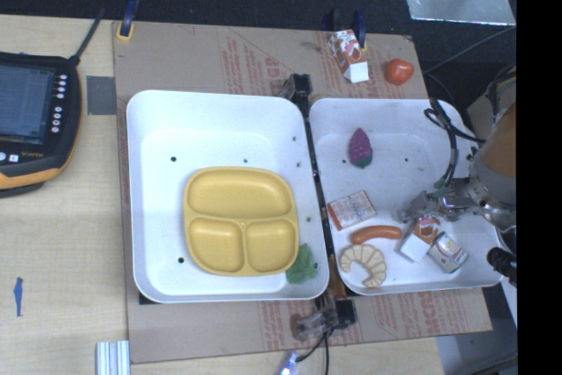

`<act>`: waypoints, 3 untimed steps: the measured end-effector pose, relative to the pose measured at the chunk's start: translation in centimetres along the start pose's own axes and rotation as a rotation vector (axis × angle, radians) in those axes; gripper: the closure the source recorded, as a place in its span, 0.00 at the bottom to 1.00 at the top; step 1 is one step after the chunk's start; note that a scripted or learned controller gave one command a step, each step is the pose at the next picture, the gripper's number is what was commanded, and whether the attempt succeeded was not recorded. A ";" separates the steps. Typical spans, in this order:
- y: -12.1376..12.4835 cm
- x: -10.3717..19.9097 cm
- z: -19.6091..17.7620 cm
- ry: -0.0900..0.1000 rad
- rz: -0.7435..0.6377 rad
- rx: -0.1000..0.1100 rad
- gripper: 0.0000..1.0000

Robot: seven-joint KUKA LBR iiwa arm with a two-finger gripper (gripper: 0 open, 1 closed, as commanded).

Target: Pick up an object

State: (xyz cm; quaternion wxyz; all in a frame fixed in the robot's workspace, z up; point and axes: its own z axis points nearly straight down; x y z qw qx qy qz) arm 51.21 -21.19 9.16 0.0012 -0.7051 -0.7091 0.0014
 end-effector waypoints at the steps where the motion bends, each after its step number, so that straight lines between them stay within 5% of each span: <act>1: 6.3 0.1 -0.1 0.001 0.001 -0.002 0.00; 2: 12.1 5.7 -0.4 0.001 -0.001 -0.002 0.00; 3: 3.4 -0.1 0.0 0.000 0.002 0.002 0.00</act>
